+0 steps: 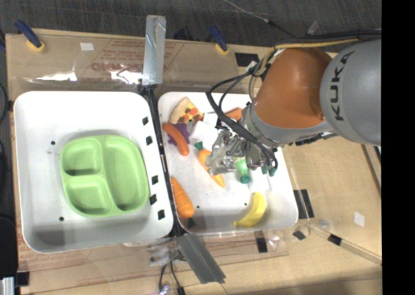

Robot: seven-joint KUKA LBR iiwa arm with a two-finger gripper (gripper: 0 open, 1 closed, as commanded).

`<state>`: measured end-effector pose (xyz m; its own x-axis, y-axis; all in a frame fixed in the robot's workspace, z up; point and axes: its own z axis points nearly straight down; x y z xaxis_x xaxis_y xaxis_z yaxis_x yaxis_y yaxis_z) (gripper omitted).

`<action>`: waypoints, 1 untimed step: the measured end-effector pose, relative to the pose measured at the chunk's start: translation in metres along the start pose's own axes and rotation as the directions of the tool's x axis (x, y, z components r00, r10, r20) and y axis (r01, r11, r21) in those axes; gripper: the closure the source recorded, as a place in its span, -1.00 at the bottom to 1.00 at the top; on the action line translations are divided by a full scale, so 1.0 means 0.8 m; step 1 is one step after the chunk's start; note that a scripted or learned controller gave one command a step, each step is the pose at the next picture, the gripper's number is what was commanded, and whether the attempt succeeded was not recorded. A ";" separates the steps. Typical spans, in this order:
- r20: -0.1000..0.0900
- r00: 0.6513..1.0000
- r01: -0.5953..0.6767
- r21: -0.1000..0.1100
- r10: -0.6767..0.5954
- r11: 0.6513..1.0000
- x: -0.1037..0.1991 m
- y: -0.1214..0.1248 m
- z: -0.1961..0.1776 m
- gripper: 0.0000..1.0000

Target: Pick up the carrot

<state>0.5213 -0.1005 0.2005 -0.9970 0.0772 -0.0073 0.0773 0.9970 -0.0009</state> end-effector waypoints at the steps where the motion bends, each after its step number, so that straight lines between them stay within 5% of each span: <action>1: -0.007 0.942 0.335 -0.004 -0.335 0.942 0.049 0.053 -0.028 1.00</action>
<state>0.4851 -0.0554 0.2225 -0.9652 -0.2614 -0.0001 -0.2614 0.9652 0.0004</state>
